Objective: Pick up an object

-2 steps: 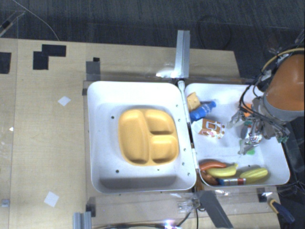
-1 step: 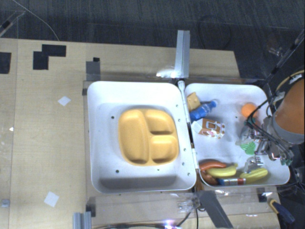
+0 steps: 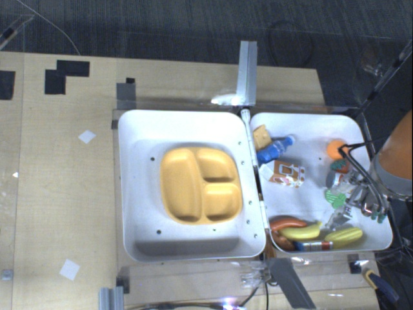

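Camera view looks down on the counter (image 3: 58, 192) with two white bins. The left bin (image 3: 139, 192) carries a yellow divided tray (image 3: 199, 183). The right bin (image 3: 310, 124) carries the small objects: a blue bottle (image 3: 276, 148), a tan block (image 3: 261, 135), a white and orange packet (image 3: 288, 173), an orange ball (image 3: 333, 148), a green piece (image 3: 335, 198), and at the near wall two yellow bananas (image 3: 324, 234) beside a red piece (image 3: 288, 223).

The arm (image 3: 397, 157) comes in from the right and the gripper (image 3: 348, 202) is low over the right part of this bin, just beside the green piece and a little above the bananas. If the jaws are wide or narrow, I cannot tell; cables and metal parts hide them. No object shows between them.

I judge that the step in hand is the approach or descent for a grasp. The next move needs the jaws centred on one single object, probably the green piece or a banana, then closing and lifting straight up, without pushing the neighbours.
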{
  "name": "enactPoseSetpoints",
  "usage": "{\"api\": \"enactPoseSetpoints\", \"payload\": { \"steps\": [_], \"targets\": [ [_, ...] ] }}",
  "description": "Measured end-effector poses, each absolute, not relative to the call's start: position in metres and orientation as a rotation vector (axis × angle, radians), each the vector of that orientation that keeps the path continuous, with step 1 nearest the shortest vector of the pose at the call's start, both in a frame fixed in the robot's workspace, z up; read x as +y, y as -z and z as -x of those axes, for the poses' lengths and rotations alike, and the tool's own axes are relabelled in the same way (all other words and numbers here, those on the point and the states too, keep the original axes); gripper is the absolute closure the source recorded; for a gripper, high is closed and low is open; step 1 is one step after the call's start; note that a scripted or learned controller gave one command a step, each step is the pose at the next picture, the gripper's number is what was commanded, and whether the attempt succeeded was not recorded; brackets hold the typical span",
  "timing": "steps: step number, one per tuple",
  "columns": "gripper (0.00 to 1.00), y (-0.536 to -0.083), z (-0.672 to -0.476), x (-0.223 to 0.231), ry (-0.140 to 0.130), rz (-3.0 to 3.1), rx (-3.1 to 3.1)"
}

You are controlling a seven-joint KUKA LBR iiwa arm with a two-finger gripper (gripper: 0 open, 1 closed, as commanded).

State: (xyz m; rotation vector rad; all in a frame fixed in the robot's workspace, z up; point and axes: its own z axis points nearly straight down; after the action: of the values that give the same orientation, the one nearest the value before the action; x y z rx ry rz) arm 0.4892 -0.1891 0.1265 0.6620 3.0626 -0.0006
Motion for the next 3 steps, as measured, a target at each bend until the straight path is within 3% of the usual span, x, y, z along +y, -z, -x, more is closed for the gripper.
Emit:
{"api": "enactPoseSetpoints", "payload": {
  "steps": [1,2,3],
  "targets": [
    [0.0,-0.106,-0.559,-0.125,-0.005,-1.043,2.957],
    [0.0,-0.103,-0.59,-0.185,0.0,-0.92,2.993],
    [0.0,-0.11,-0.567,-0.206,0.0,-0.789,3.031]
  ]
}}
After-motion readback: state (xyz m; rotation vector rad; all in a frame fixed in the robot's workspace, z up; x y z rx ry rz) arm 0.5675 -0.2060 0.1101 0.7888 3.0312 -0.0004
